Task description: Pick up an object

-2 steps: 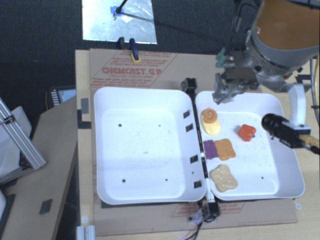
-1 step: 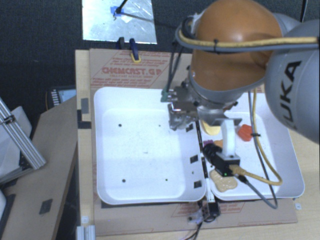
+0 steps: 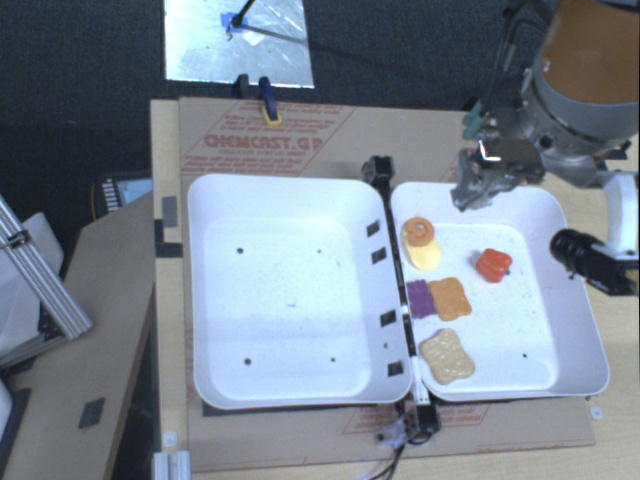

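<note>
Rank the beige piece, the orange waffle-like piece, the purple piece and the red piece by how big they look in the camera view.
1. beige piece
2. orange waffle-like piece, close to the beige one, so unsure
3. red piece and purple piece look alike

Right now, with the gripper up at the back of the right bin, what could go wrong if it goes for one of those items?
1. The purple flat piece and the orange-tan flat piece lie touching, so a grasp may catch both or push one aside.
2. The yellow item with an orange top sits close to the black divider, so a finger might strike it.
3. The gripper hovers near the white right bin's back rim; a straight descent could clip it.
</note>
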`<state>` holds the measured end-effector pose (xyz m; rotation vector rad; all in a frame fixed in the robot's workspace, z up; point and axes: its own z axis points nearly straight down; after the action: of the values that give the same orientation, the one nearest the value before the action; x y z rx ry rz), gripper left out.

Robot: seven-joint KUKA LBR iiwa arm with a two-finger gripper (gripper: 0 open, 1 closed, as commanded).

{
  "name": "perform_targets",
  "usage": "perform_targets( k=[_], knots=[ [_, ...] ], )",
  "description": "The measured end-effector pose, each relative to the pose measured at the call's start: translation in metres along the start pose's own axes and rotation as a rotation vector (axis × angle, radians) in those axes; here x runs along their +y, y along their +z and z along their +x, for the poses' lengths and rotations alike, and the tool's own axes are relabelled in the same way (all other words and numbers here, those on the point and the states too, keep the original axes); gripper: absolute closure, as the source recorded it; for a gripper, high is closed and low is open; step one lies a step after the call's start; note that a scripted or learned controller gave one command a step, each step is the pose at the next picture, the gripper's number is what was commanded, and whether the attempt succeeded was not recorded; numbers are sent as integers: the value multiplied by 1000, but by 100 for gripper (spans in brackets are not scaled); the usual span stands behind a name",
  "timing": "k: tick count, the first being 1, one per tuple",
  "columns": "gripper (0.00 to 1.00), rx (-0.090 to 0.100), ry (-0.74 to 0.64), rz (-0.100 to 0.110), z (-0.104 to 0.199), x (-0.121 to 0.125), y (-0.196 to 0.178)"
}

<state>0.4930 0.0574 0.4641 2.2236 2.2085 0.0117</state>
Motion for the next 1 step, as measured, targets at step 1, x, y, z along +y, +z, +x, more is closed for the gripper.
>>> perform_targets(
  k=[1],
  knots=[
    [100,3,-18,7,85,-7,-14]
  ],
)
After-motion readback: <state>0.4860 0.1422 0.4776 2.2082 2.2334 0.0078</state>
